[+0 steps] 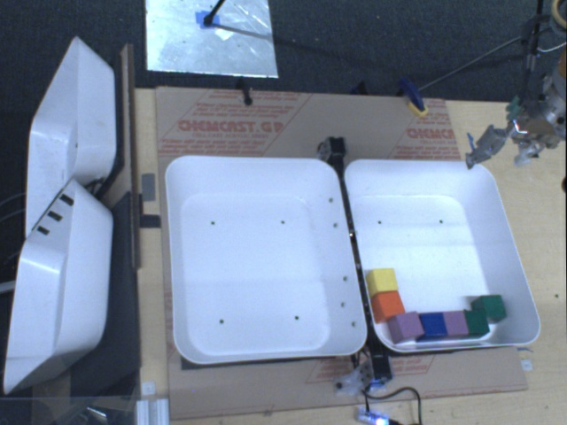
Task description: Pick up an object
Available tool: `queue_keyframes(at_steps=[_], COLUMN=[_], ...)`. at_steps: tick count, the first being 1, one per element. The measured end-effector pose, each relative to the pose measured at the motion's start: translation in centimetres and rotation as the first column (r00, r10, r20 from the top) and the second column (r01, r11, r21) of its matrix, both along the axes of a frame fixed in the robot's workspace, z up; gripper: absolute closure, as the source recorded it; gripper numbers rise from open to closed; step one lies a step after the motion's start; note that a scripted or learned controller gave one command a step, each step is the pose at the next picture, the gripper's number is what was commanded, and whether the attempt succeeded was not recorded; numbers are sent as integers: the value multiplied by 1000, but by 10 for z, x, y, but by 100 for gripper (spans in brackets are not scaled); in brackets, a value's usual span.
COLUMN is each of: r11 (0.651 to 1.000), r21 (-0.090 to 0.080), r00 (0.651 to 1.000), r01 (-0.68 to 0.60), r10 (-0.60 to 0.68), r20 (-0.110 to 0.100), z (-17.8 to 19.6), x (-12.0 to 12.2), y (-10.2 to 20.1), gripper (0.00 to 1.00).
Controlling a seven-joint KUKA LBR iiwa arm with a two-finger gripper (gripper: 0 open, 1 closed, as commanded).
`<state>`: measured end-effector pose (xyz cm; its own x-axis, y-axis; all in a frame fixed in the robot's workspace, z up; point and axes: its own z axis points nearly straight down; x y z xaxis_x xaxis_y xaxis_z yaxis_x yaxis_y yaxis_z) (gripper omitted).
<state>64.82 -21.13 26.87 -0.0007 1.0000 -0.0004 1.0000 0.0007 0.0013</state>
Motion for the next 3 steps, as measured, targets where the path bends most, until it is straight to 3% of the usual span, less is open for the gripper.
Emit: queue_keyframes(at_steps=[1, 2, 3], r11=[1000, 1000, 1000], r21=[2, 2, 0], r00=[1000, 1000, 1000], r01=[-1, 1, 0], r10=[1, -1, 0], r20=[-6, -7, 1], z=[-79, -161, -146], x=[-3, -18, -15], y=[26, 28, 27], gripper=[0, 0, 100])
